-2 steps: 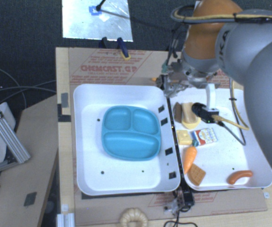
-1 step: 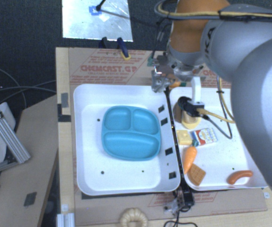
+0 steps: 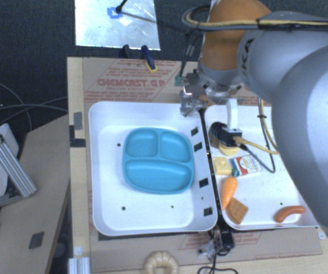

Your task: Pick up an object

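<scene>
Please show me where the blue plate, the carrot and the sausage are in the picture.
blue plate (image 3: 155, 167): camera view, on its large lower compartment.
carrot (image 3: 228, 190): camera view, on the middle of its orange body.
sausage (image 3: 289, 213): camera view, on its middle.

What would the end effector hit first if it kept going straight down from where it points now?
Probably the far rim of the left bin, near the divider between the bins. The end effector hangs over that edge, though its height above it is unclear.
</scene>
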Controlling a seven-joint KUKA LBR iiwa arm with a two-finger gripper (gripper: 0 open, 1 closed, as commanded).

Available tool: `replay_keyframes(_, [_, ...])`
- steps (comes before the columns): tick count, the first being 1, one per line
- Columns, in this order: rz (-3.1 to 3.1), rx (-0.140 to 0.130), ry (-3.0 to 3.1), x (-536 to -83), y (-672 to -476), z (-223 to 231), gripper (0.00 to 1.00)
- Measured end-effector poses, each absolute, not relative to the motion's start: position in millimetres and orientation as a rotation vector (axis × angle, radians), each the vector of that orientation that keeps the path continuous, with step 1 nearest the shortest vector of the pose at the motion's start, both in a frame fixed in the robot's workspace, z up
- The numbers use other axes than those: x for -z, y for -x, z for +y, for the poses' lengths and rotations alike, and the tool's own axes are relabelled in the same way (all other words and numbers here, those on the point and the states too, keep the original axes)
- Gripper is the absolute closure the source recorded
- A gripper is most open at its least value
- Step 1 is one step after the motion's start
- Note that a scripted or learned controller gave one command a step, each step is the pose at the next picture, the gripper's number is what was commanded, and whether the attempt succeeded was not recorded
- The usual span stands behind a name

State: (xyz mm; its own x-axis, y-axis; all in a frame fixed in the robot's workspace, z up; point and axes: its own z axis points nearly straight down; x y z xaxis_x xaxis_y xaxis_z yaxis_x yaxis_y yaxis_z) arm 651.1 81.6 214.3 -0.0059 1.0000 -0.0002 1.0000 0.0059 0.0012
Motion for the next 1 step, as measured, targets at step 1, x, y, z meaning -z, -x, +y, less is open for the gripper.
replay_keyframes(1, [2.227,-0.001,-2.215,-216.9,-644.6,84.3,1.0])
